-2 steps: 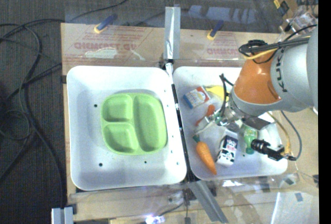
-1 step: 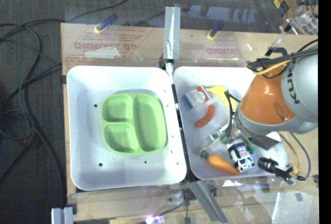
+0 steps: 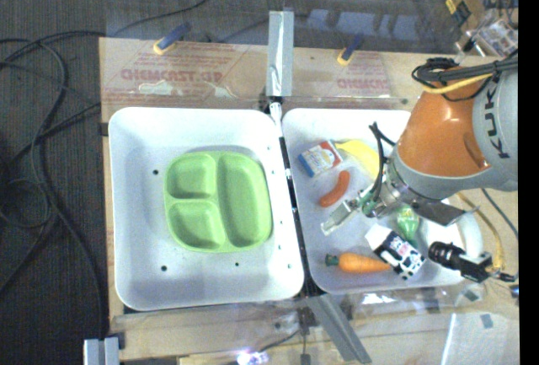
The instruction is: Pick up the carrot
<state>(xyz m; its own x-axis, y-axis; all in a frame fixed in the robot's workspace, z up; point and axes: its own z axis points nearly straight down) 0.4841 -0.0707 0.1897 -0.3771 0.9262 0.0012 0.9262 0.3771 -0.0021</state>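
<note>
The carrot (image 3: pixel 364 263), orange with a green stem end pointing left, lies flat near the front edge of the right bin (image 3: pixel 296 186). My gripper (image 3: pixel 338 220) hangs low over the middle of that bin, a short way above and to the left of the carrot and apart from it. It points toward the lower left, just below a red sausage (image 3: pixel 333 188). Nothing can be seen held in it. The grey arm with its orange band (image 3: pixel 438 144) covers the bin's right part.
Around the gripper in the right bin lie a small white and red carton (image 3: pixel 320 158), a yellow item (image 3: pixel 360 154), a green item (image 3: pixel 408 222) and a black-and-white box (image 3: pixel 399 253) touching the carrot's right end. A green divided plate (image 3: pixel 219 200) lies in the left bin.
</note>
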